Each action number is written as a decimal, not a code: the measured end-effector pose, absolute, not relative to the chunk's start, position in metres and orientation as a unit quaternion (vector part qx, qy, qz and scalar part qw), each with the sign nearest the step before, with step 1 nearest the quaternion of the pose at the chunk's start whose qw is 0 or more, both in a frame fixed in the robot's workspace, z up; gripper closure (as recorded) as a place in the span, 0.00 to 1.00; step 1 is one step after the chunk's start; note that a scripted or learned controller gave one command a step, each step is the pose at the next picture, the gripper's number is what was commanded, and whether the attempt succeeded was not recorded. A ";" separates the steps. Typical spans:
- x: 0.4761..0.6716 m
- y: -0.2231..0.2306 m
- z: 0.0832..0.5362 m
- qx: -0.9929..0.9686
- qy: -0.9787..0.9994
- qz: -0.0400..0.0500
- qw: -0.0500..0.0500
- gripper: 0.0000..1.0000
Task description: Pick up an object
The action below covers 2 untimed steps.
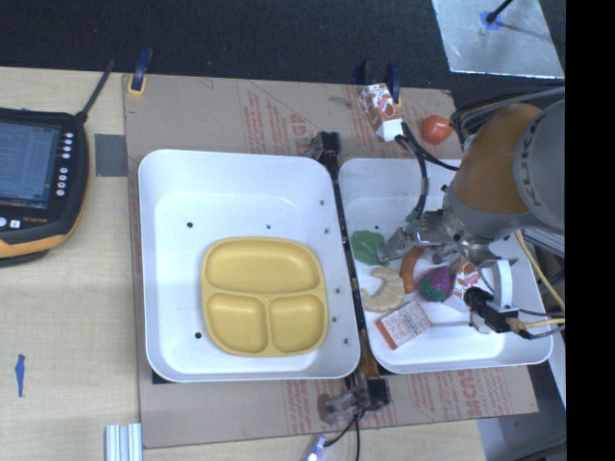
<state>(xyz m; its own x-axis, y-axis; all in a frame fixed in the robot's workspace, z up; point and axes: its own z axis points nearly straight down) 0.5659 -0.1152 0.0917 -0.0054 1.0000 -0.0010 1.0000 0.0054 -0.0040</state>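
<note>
Gripper (415,240) first: from my seat I see it low in the right bin, but the wrist and cabling hide its tips, so I cannot tell how wide it stands or whether anything sits in it.

Scanning from the left, the teach pendant (34,182) lies on the bench, well clear of the work. Next comes the left bin (173,195), carrying a yellow divided tray (264,294) with three compartments, upright and flat. I would leave that alone; it is broad and shallow, a poor fit for two fingers.

Across the divider, the right bin (384,185) holds the candidates, bunched together near its middle. Leftmost is a green piece (366,247), with a pale beige curved piece (386,291) just below it. A red-and-white packet (404,324) lies flat toward the front wall. Beside those, an orange-red long piece (410,269) touches a purple rounded object (438,283).

My judgement: the clutter is the hazard. I would choose an item at the edge of the pile, likely the green piece, descend straight, and close only once both sides are free of neighbours. The flat packet would likely slip.
</note>
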 end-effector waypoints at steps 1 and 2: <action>0.604 -0.129 0.092 -0.706 -0.709 0.001 0.001 0.00; 0.568 -0.127 0.091 -0.705 -0.709 0.002 0.001 0.00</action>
<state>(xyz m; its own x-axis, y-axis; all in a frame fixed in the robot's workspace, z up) 0.5676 -0.1271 0.0915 -0.0057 1.0000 -0.0007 1.0000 0.0056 -0.0046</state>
